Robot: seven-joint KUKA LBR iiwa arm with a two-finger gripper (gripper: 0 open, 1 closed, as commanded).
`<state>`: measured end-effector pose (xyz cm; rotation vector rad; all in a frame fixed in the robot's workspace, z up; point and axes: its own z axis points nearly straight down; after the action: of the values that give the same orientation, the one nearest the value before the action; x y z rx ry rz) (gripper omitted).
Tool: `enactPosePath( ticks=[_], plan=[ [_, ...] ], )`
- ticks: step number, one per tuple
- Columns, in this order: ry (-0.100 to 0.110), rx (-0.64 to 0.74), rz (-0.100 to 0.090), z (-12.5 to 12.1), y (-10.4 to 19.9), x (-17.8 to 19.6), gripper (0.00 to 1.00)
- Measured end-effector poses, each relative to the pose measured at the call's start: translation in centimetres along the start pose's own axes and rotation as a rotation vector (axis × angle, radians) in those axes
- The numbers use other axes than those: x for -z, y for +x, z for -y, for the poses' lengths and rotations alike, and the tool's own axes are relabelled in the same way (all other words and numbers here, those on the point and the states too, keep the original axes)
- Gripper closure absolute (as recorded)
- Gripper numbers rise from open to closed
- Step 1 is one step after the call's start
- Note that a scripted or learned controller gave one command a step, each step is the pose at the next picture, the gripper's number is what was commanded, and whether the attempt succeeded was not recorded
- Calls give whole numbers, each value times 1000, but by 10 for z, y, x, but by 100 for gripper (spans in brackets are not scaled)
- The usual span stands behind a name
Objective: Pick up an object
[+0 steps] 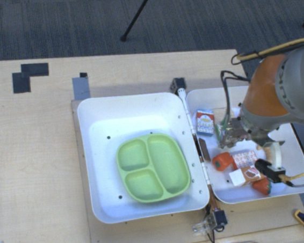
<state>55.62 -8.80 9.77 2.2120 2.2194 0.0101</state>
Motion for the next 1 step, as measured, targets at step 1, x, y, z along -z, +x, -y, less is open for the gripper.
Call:
enactPosePath(
  ticks=[1],
  plan=[
    [6,-1,0,46,-62,85,100]
  ],
)
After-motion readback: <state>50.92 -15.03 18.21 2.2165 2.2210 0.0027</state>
